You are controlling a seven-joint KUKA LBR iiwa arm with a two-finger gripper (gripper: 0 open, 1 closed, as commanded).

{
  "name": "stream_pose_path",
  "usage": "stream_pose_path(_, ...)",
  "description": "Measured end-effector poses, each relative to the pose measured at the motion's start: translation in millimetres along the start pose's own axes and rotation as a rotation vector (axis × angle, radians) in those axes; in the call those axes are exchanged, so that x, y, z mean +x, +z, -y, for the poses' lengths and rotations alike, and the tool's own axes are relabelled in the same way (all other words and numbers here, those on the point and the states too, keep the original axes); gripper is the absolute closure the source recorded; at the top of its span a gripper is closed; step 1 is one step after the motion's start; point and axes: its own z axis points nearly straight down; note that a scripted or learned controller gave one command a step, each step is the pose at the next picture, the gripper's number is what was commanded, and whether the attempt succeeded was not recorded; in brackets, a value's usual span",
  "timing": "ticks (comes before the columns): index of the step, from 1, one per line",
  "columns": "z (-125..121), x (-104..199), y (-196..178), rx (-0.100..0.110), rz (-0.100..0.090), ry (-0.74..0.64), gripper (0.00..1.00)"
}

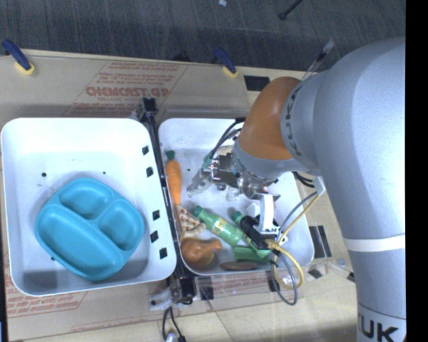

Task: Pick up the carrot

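We are seeing the carrot [173, 182] lying lengthwise in the right bin [200, 130], tight along its left wall, with its green-tipped end pointing toward the far side. Just below its near end, a waffle-patterned piece [188, 221] is sitting, and beside that a green bottle [221, 226] is lying at a slant. A brown drumstick-shaped item [201, 250] is resting near the bin's front edge, with a dark flat piece [239, 266] next to it. We are finding the gripper [208, 174] hanging over the middle of the bin, just right of the carrot and apart from it; we cannot tell how far its claw is spread, and nothing is showing in its grasp. In the left bin [28, 141], a blue divided tray [90, 226] is sitting.
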Motion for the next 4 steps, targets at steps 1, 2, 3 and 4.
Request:
stream_pose_path(1,-50.6,11.1,20.5,-0.01,0.003,0.096,0.0)
stream_pose_path(2,-96.8,14.4,24.2,-0.01,0.001,0.241,0.0)
stream_pose_path(3,-60.8,7.3,26.6,-0.003,-0.003,0.581,0.0)
stream_pose_path(4,-60.5,8.6,16.6,0.006,-0.005,0.571,1.0)
